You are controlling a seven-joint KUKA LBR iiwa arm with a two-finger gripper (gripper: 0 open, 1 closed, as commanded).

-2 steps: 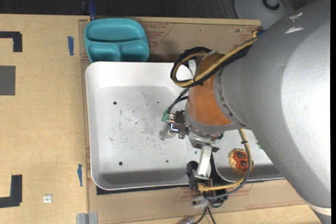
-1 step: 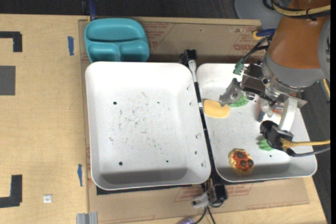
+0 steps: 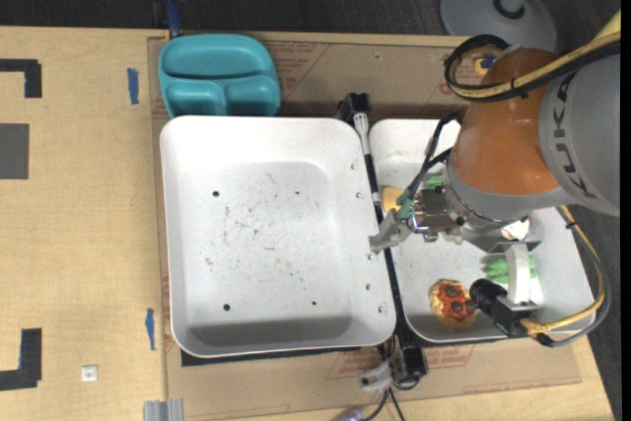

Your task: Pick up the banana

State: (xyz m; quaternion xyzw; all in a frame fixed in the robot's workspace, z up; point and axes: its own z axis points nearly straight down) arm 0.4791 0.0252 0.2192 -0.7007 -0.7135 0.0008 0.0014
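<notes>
A small yellow patch, likely the banana (image 3: 398,200), shows in the right bin (image 3: 404,145) close to its left wall; the arm covers most of it. My gripper (image 3: 392,232) hangs low over that same left side of the right bin, just below the yellow patch and against the divider between the bins. I cannot see anything held in it. The grey arm with its orange band (image 3: 503,143) covers the middle of the right bin.
The left bin (image 3: 266,232) lies beside the gripper. An orange-red patterned object (image 3: 449,301) sits at the right bin's front, with a green and white object (image 3: 518,271) to its right. A teal divided tray (image 3: 219,74) stands behind the left bin.
</notes>
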